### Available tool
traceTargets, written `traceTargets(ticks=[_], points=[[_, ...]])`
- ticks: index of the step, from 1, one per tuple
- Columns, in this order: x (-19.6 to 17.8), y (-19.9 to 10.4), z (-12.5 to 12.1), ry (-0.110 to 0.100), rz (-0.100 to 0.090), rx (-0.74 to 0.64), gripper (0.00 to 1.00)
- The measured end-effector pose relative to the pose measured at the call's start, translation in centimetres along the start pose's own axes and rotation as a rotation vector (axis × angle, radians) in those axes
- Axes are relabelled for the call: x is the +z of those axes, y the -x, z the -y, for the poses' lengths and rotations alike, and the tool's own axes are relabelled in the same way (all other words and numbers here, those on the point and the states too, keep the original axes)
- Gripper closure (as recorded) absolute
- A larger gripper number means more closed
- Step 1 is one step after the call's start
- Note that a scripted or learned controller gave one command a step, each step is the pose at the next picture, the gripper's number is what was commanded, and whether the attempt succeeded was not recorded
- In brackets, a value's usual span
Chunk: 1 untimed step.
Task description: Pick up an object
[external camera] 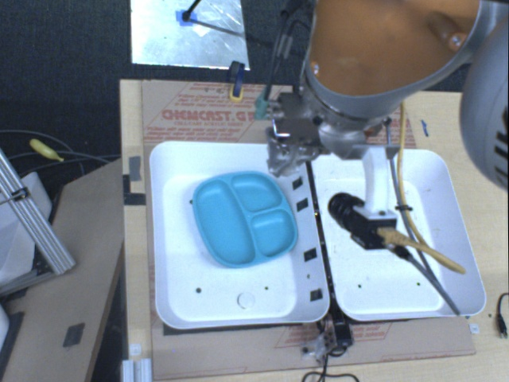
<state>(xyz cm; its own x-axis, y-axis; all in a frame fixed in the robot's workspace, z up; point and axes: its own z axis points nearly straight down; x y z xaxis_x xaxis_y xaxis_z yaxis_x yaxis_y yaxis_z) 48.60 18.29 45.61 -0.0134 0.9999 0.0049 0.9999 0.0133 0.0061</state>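
Note:
A blue plate with three compartments (242, 218) lies flat in the left bin (179, 293), near its middle. My gripper (280, 162) hangs over the far right corner of that bin, just above and beyond the plate's far right edge, close to the divide between the bins. I see nothing held in it. The arm's orange band and grey wrist fill the top right and hide the far part of the right bin (445, 285).
Both white bins sit on a cardboard sheet (199, 114). A shiny metal sheet (187, 22) lies beyond the bench. An aluminium frame (28, 221) stands at the far left. A small clear disc (245, 299) rests on the left bin's floor near its front.

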Motion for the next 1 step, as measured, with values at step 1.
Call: traceTargets(ticks=[1], points=[[3.65, 5.41, 0.03, -0.007, 0.006, 0.017, 1.0]])
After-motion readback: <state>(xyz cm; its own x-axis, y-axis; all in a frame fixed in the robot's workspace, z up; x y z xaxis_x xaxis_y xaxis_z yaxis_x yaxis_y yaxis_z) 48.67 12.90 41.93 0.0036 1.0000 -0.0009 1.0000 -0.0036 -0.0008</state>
